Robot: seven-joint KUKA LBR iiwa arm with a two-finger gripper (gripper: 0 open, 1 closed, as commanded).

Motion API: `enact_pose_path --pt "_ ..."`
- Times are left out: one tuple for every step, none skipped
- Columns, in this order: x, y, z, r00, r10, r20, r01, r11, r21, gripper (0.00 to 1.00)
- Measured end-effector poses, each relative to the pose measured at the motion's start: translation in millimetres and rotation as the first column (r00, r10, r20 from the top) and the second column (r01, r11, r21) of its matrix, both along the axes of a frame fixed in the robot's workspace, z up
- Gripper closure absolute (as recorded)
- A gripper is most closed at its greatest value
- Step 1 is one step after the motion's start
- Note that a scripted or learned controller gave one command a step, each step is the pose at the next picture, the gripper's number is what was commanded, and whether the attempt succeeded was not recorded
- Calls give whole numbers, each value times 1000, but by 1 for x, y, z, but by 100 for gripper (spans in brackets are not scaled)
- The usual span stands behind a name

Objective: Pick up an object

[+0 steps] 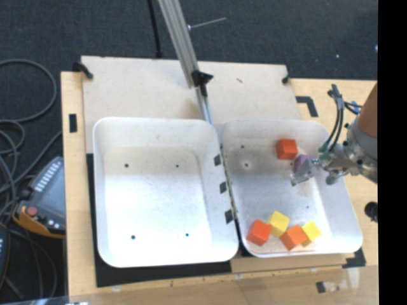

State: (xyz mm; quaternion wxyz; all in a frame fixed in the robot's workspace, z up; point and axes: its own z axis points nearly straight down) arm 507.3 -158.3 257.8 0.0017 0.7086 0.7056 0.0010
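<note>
The right bin [254, 183] holds several small blocks. An orange cube [287, 149] lies toward its back. A small purple block [300, 164] sits just in front of that cube. Along the front wall lie an orange cube [259, 232], a yellow cube [278, 222], another orange cube [294, 237] and a yellow cube [311, 231]. My gripper [313, 178] hangs low over the bin's right side, open, with two fingers spread apart. The purple block is right against the left finger [297, 178], not between the two.
The left bin [159, 189] stands beside the right one, sharing a middle wall. A slanted metal post [181, 37] rises from the back of the bench. Cables and a pendant [41, 199] lie on the floor at left.
</note>
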Motion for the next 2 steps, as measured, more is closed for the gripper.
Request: enact_pose_path --pt "69 -24 -121 1000 7 -6 -7 1000 -1 0" --pt "130 -53 -153 1000 4 -2 -4 1000 -2 0"
